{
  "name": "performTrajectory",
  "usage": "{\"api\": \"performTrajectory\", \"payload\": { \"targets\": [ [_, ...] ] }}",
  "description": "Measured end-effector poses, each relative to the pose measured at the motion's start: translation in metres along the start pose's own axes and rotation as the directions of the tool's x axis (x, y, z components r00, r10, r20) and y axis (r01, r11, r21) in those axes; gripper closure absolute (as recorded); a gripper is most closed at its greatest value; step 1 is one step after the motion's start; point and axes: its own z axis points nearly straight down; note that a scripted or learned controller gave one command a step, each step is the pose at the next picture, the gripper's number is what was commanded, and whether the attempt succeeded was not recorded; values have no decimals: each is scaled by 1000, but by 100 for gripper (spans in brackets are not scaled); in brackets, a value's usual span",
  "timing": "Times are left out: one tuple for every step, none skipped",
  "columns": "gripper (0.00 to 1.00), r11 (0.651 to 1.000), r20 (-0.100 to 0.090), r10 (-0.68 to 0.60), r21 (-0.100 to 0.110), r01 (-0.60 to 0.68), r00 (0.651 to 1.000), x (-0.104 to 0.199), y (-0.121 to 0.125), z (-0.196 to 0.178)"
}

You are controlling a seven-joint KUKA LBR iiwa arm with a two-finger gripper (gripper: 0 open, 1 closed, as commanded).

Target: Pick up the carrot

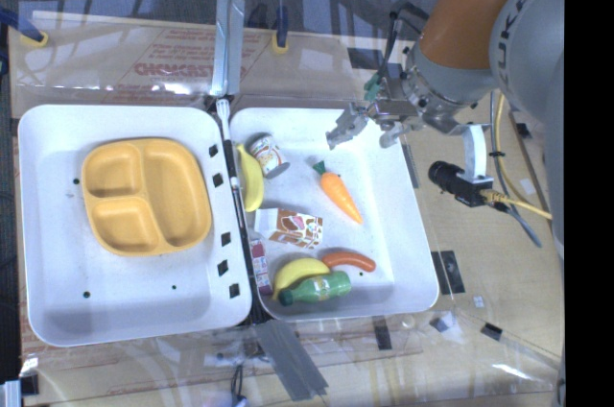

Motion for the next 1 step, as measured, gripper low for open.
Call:
{"api": "performTrajectory", "payload": {
  "targets": [
    [0,1000,1,-11,-3,11,1000,11,9,-64]
  ]
}}
